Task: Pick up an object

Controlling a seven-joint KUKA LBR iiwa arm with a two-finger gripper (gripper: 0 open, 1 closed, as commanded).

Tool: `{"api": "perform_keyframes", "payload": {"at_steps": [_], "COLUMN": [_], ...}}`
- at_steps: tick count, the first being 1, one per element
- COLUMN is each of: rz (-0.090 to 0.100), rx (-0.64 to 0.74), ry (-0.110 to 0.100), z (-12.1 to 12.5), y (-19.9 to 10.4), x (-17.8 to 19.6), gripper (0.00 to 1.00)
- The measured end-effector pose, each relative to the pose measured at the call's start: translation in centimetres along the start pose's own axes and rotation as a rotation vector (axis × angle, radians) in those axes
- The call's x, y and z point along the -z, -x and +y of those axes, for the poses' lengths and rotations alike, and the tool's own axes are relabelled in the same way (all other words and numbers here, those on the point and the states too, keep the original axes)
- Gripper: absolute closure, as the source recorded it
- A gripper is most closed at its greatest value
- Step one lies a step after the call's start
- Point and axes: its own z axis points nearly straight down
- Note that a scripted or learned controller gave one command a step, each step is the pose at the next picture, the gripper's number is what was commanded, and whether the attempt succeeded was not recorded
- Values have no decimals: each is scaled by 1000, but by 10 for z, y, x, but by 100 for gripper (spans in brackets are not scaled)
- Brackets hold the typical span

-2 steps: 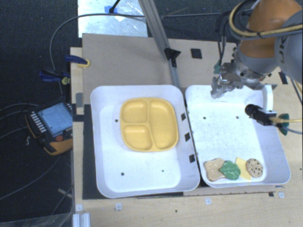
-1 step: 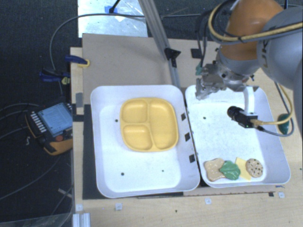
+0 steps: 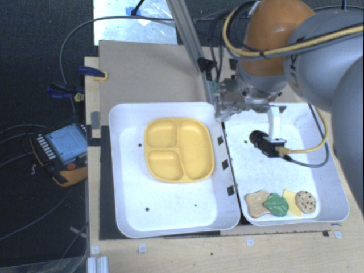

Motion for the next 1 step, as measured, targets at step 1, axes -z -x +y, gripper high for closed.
{"api": "perform_keyframes", "payload": {"at_steps": [1], "rz": [0], "rx": [-1], "ry": [-1], "z": [3], "y": [-46], "x": [-17], "gripper": [100]}}
